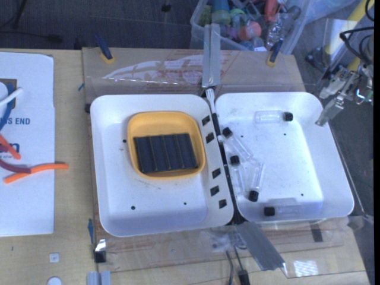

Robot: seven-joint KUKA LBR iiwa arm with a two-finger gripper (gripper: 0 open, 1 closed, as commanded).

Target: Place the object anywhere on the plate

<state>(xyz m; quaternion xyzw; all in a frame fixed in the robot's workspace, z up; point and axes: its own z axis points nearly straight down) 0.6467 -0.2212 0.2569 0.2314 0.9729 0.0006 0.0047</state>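
My claw [332, 108] hangs beyond the right white bin [320, 177]; grip state I cannot tell. Reaching comes first: clear black-capped vials [270, 117] left of it, yellow square plate [166, 123] farther left.

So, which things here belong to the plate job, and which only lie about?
For the job:
yellow plate in the left bin
clear vials in the right bin
gripper

Lying about:
orange-handled tool
box of coloured items
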